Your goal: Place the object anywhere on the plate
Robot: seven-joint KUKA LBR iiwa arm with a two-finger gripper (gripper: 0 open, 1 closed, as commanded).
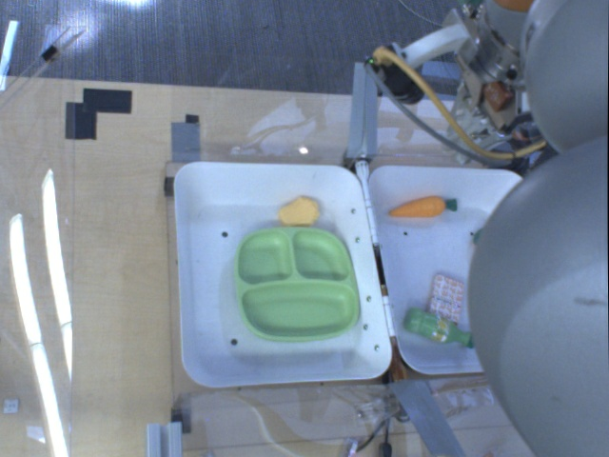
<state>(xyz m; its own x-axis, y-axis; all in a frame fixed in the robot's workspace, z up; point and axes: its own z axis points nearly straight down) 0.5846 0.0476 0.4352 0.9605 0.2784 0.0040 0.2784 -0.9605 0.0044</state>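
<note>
Left bin (190, 284) holds a green three-compartment plate (297, 284); a small yellow piece (300, 211) lies just beyond its far rim, off the plate. Right bin (419, 255) holds a carrot (419, 208), a pink patterned packet (446, 296) and a green bottle (436, 327). The arm (542, 255) covers that bin's right part. Which object is meant cannot be told. All look like light toys, probably smooth: take the carrot or bottle across its middle, the flat packet by its edges.
</note>
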